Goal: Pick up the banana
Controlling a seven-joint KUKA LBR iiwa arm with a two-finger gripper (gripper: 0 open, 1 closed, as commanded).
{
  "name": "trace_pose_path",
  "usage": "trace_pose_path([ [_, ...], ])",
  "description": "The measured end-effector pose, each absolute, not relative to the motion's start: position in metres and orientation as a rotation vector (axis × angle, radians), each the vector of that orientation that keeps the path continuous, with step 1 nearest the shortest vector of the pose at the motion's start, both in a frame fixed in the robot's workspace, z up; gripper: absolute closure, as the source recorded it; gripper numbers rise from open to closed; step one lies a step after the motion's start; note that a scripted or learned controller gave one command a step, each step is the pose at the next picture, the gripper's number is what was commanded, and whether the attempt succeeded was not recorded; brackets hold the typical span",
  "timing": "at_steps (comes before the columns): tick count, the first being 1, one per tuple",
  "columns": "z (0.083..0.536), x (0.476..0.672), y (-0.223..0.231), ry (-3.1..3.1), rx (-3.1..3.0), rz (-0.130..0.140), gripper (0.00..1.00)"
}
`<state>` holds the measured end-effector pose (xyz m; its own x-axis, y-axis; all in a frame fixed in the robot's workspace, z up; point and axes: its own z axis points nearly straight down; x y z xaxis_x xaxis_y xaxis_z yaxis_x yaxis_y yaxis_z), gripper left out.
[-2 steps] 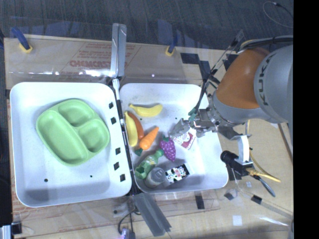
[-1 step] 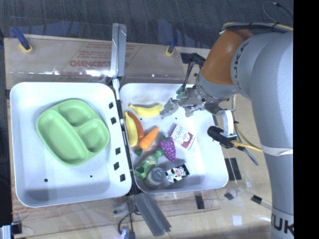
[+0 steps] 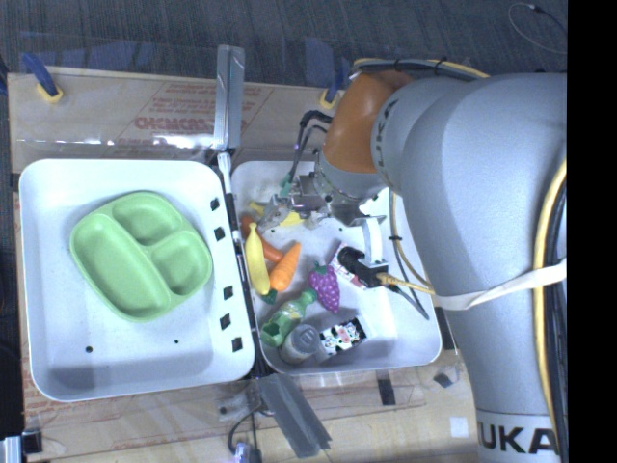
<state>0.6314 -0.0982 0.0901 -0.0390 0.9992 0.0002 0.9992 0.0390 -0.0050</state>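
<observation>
Yellow banana (image 3: 255, 263) lies in the right-hand bin (image 3: 420, 340), lengthwise along its left wall, approx. mid-bin. An orange carrot (image 3: 283, 266) sits just beside it on the right, touching or nearly so. Further right is a bunch of purple grapes (image 3: 325, 287). Towards the bin's near edge are a green item (image 3: 282, 318), a grey can (image 3: 301, 341) and a small black & white patterned piece (image 3: 343, 335).

The gripper (image 3: 291, 199) is over the far part of the same bin, beyond the banana's far tip and slightly right of it. Nothing seen held. Can't tell whether it's open or closed, as the wrist and shadow hide too much. A small yellow bit (image 3: 288, 219) shows just under it, not identifiable. The grey arm (image 3: 472, 172) w/ orange band (image 3: 353, 123) covers the bin's right side.

The left-hand bin (image 3: 58, 360) holds a green divided plate (image 3: 143, 255).
</observation>
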Motion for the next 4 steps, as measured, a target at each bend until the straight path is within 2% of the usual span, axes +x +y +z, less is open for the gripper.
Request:
trace_pose_path([
  [1,0.1,0.632,-0.097,-2.266,-2.168,0.006,1.0],
  [2,0.099,0.632,-0.097,-2.266,-2.168,0.007,0.0],
  [3,0.092,0.655,-0.094,-2.253,-2.18,0.009,0.0],
  [4,0.15,0.652,-0.098,-2.552,-1.834,0.001,0.0],
])
